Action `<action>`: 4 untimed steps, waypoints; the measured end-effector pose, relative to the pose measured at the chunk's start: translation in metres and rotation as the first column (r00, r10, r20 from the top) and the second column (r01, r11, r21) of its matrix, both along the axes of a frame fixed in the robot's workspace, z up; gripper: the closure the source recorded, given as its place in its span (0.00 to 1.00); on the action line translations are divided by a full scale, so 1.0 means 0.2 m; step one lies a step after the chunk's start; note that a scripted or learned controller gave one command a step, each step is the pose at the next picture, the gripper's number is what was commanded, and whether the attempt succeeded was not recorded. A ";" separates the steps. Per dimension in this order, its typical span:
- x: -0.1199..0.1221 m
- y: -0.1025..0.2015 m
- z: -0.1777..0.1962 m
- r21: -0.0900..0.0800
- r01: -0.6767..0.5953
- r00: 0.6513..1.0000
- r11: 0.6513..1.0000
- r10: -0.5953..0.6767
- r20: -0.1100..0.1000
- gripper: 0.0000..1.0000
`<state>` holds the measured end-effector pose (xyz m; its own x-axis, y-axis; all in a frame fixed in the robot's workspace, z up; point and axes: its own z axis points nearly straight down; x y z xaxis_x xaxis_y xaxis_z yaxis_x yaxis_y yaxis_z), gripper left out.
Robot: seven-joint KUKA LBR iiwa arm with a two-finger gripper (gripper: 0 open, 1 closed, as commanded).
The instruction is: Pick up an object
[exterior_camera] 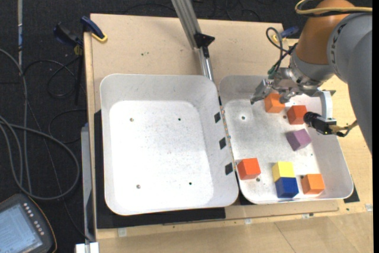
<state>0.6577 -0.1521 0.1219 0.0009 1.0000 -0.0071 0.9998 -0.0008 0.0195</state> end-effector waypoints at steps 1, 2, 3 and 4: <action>0.00 0.00 0.05 -0.003 -0.001 1.000 1.000 0.001 0.003 1.00; 0.02 -0.01 0.26 0.005 -0.002 1.000 1.000 0.002 -0.013 1.00; 0.01 -0.05 0.50 0.005 0.000 1.000 1.000 0.000 -0.012 1.00; 0.02 -0.05 0.77 0.005 -0.003 1.000 1.000 0.003 -0.011 1.00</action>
